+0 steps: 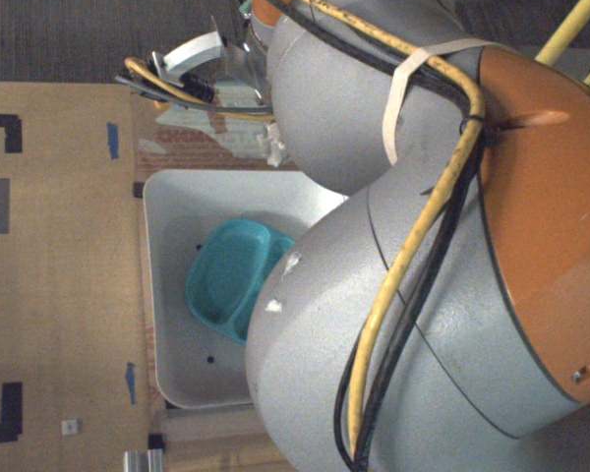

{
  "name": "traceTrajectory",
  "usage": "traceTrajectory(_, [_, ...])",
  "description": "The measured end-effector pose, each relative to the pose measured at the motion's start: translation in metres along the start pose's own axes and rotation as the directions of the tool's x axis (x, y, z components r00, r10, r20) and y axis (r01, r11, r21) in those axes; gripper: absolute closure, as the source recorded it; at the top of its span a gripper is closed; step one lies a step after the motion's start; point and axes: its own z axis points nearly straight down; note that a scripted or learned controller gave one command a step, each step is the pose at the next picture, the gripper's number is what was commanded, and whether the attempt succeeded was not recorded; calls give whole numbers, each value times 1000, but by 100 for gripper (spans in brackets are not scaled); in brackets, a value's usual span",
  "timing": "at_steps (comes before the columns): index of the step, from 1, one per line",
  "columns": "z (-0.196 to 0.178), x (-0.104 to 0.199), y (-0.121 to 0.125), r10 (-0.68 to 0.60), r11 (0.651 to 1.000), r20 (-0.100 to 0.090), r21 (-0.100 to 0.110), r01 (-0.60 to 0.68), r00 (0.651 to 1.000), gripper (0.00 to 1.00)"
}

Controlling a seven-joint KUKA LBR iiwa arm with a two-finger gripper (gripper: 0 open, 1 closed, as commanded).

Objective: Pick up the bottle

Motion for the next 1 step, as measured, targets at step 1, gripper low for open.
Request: traceTrajectory(1, [3, -12, -3, 161, 987, -4, 0, -161, 987, 100])
